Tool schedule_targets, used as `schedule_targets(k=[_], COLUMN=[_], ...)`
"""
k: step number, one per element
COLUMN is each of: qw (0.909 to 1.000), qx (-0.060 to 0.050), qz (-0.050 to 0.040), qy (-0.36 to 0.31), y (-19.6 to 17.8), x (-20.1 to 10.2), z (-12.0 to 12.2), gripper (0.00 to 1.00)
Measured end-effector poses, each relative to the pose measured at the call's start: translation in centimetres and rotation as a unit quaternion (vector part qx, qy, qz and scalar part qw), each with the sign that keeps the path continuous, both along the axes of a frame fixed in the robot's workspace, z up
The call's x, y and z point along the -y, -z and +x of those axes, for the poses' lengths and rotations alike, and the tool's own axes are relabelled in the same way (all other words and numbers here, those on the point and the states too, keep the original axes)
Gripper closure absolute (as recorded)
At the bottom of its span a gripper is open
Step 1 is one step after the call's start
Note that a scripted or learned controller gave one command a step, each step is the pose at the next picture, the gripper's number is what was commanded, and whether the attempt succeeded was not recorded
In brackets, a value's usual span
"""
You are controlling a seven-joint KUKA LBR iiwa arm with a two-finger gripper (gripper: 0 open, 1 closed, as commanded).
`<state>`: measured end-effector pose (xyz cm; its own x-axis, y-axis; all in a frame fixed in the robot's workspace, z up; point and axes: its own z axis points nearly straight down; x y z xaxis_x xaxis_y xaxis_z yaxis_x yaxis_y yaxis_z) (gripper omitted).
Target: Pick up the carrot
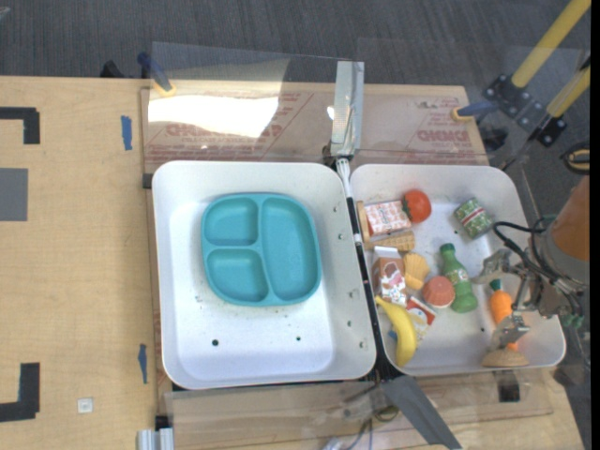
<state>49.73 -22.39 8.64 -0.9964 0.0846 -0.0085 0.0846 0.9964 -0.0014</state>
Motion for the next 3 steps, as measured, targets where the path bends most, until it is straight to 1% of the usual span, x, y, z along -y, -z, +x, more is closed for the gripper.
schedule_targets(k=[1,2,3], qw=[0.9995,0.9996,0.9908], qx=[0.004,0.005,0.009], qz=[0.0003,0.0012,-0.0033], qy=[0.031,0.027,-0.135], y=[-0.2,-0.2,-0.3], x=[-4.0,-9.7,-6.7], z=[-1.2,-1.1,-1.0], gripper=[0.00,0.00,0.00])
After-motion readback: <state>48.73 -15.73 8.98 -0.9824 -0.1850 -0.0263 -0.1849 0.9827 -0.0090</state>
